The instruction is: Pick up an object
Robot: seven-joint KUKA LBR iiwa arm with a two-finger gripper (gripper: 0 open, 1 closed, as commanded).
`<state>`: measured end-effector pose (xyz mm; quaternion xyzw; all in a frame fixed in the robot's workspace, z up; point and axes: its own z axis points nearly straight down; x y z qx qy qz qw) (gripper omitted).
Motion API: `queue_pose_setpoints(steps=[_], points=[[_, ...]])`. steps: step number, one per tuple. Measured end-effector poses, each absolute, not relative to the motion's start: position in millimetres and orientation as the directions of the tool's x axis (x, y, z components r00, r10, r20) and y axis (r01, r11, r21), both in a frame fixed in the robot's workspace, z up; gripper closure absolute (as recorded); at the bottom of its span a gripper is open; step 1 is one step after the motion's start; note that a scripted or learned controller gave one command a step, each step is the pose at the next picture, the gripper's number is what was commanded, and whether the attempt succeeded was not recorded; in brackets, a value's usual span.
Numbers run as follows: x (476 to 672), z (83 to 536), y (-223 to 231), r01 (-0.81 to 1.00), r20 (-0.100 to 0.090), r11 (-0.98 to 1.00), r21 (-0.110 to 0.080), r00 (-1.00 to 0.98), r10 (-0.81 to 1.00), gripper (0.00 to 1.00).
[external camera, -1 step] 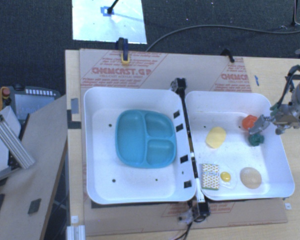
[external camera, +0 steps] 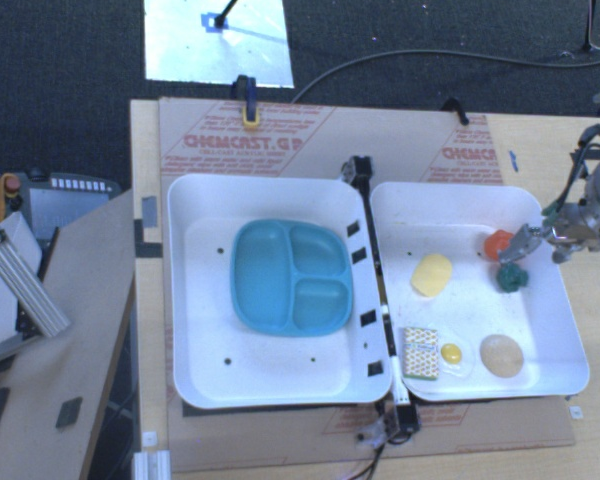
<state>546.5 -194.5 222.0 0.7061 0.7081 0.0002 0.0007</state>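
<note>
My gripper [external camera: 523, 244] reaches in from the right, low over the far right side of the right bin [external camera: 450, 203]. It sits right beside an orange-red object [external camera: 496, 244] and just above a small green object [external camera: 511, 279]. Further left lies a yellow lemon-like piece [external camera: 432, 275]. Along the bin's near side lie a patterned cracker [external camera: 421, 353], a fried egg toy [external camera: 452, 354] and a beige round piece [external camera: 501, 355]. I see nothing lifted off the bin floor.
The left bin [external camera: 195, 268] holds a blue divided plate [external camera: 291, 276]. A black clip strip [external camera: 372, 268] runs along the ridge between the bins. The bins rest on a cardboard sheet [external camera: 280, 138], with cables across the dark floor behind.
</note>
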Motion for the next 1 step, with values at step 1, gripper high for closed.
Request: queue_pose_setpoints(steps=[1], points=[[547.4, 159.6, -190.7, 1.000, 0.001, 0.002, -0.003, -0.002, 1.000, 0.00]])
